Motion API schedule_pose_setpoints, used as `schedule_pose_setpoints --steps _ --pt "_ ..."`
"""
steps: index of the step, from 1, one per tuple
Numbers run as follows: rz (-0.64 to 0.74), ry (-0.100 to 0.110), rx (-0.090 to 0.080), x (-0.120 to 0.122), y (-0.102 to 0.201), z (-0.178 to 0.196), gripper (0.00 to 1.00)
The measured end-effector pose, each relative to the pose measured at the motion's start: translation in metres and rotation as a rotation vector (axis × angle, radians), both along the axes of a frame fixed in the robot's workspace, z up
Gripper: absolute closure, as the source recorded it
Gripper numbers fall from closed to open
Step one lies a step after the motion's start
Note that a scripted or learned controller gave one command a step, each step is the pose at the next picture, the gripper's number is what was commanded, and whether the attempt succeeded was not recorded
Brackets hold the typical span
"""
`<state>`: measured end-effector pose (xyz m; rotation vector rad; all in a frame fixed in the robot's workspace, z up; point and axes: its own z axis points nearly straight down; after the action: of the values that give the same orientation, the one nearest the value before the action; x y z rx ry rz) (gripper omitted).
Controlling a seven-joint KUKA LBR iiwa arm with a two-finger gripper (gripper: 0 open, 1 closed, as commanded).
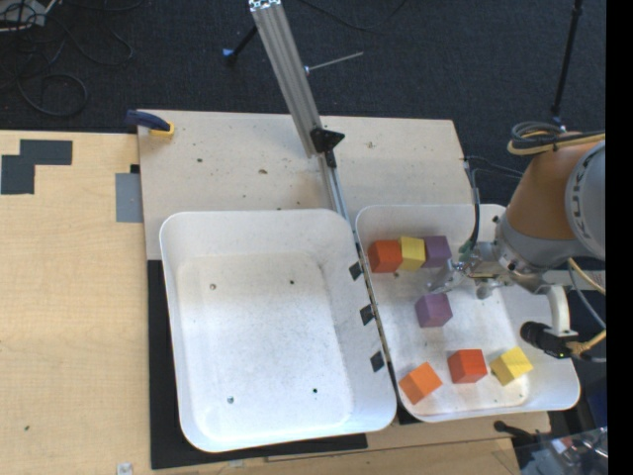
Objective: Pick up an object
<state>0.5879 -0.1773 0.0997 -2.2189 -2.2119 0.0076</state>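
arm (564, 206) cut off at right edge

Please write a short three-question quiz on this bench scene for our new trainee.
1. True or false: all the blocks lie in the right bin.
2. How many blocks are there in all?
3. Multiple choice: which block lies closest to the gripper? A) the lone purple block B) the orange block C) the yellow block near the front rim

Key
1. True; the left bin holds none.
2. Seven: a red, yellow and purple row at the back, the lone purple one, and orange, red and yellow at the front.
3. A
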Motion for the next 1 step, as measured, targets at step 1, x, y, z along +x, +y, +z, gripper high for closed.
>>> schedule_pose_setpoints --steps 1 --pt "-0.007 -0.006 -0.001 0.0013 -0.0019 0.0141 1.0"
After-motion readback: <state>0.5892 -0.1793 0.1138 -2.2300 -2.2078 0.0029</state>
